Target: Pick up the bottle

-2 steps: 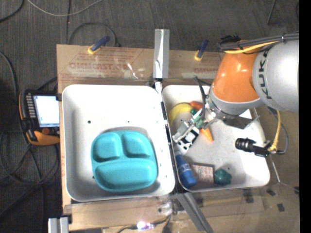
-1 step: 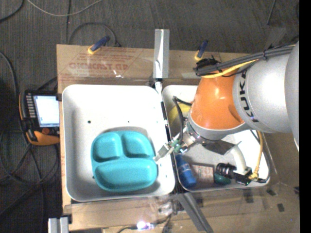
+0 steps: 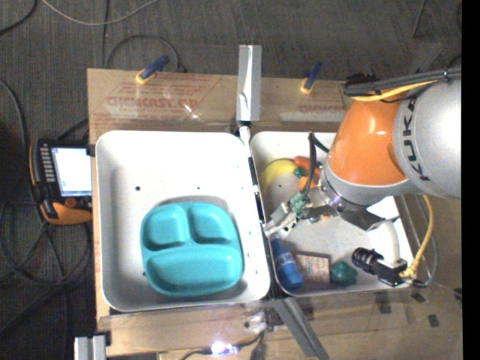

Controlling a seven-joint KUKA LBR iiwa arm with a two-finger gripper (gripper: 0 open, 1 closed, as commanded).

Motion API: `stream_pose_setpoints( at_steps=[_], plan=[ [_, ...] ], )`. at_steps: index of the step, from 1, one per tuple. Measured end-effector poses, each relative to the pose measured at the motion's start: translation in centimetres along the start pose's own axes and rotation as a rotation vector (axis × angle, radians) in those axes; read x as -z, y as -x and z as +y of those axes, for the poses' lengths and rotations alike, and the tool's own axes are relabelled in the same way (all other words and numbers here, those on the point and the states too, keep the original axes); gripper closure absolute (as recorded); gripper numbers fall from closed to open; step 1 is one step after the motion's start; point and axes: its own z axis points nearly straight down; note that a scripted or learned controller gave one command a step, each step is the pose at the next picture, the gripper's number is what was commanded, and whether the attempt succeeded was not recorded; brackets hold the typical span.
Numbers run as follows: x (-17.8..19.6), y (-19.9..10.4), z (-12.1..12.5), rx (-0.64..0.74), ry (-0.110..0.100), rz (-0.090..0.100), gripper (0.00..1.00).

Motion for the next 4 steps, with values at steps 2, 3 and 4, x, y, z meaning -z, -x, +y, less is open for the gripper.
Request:
stream_pose_setpoints(
  at_steps=[2,3,4],
  plan=[
    [6.0,10.1,0.1,0.394,0.002,-0.003,0.0],
    [1.3,3.1,0.3,-0.113,-0.002,0.001,0.0],
    [0.2,-4.8,1.1,-0.386,-0.004,0.001,0.0]
  ],
)
